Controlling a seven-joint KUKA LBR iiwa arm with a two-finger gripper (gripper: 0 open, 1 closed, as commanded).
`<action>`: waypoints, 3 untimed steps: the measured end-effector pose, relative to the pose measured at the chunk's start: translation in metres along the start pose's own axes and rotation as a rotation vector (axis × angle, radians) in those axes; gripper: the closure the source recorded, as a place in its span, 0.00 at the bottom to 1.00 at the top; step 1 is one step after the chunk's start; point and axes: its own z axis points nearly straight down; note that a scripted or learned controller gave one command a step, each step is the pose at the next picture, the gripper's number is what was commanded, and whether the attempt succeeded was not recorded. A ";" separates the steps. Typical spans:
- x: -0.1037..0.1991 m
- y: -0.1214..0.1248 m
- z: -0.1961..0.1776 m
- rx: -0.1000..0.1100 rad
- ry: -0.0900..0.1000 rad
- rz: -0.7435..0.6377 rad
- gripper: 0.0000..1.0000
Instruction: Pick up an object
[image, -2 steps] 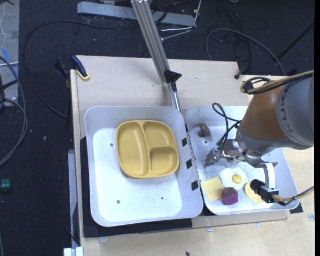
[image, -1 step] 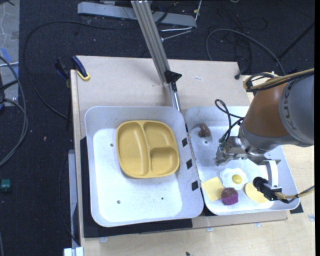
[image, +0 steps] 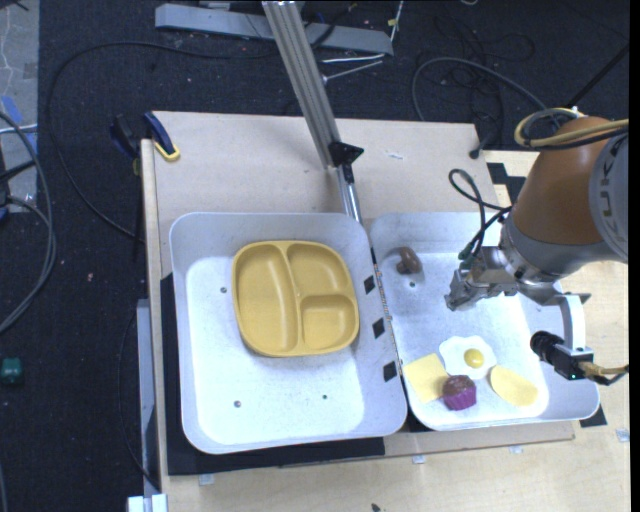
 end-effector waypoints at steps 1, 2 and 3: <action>0.000 0.001 -0.020 0.001 0.000 0.000 1.00; 0.052 0.015 -0.030 0.002 0.002 -0.007 1.00; 0.104 0.030 -0.035 0.002 0.002 -0.007 1.00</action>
